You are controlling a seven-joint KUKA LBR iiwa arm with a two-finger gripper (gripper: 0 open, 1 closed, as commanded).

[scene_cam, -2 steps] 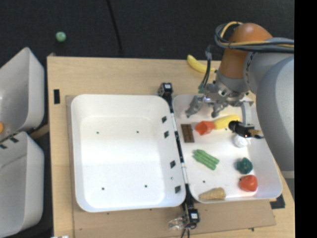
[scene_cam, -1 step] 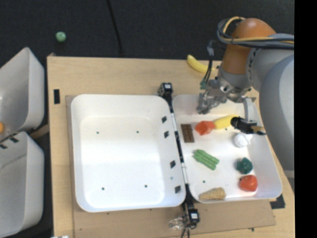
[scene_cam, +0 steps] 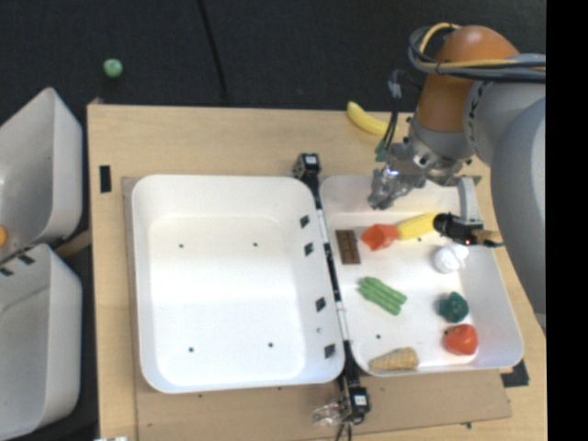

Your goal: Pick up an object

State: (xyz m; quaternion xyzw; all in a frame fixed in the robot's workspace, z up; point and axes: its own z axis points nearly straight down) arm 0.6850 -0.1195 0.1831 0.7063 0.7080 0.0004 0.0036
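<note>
My gripper [scene_cam: 384, 194] hangs over the far part of the right bin [scene_cam: 491, 338], above and slightly left of a red-orange piece [scene_cam: 378, 237]. Next to that piece lies a yellow corn-like item [scene_cam: 416, 225]. A brown block [scene_cam: 347, 245] sits near the bin's left wall. Green beans [scene_cam: 381, 294] lie in the middle. On the right side are a white ball [scene_cam: 446, 260], a dark green lump [scene_cam: 452, 307] and a red tomato-like thing [scene_cam: 461, 339]. A tan cone [scene_cam: 395, 361] rests at the near edge. I see nothing between the fingers.
The left bin [scene_cam: 147, 246] stands beside the right one. A yellow banana [scene_cam: 366, 118] lies on the bench beyond the right bin. A small green ball [scene_cam: 113, 67] sits on the dark floor at far left. White chairs [scene_cam: 28, 182] stand to the left.
</note>
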